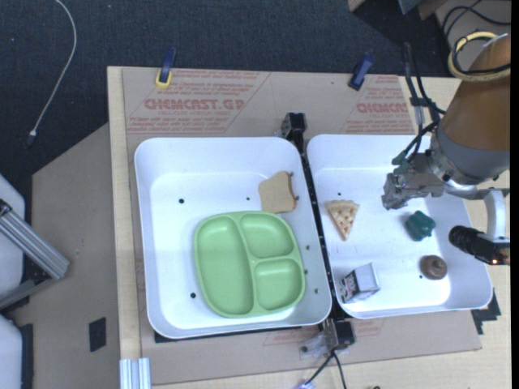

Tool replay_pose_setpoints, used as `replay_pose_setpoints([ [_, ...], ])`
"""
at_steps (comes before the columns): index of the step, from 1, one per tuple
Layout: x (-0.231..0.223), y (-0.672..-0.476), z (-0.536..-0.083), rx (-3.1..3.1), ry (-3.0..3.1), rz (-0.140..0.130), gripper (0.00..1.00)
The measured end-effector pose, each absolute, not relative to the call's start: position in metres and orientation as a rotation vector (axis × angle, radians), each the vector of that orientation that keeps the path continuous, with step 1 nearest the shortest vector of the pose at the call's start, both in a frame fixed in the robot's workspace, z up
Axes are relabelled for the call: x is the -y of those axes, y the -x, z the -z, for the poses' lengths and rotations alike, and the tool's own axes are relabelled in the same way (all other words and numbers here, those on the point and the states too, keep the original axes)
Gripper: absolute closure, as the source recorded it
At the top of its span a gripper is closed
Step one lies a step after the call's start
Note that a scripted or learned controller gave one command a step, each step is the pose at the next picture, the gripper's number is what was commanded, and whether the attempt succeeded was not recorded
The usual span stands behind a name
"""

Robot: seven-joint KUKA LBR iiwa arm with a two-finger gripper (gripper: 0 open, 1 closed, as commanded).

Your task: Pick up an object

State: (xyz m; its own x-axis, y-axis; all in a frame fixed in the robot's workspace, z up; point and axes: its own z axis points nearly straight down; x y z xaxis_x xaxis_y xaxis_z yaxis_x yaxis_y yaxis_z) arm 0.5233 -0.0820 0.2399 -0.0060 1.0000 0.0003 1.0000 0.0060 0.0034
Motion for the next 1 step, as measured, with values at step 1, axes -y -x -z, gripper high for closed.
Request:
replay_pose_setpoints([
  [1, 0.0339, -0.5322, -0.2421, -2.222, -2.220, -0.002, 1.00],
])
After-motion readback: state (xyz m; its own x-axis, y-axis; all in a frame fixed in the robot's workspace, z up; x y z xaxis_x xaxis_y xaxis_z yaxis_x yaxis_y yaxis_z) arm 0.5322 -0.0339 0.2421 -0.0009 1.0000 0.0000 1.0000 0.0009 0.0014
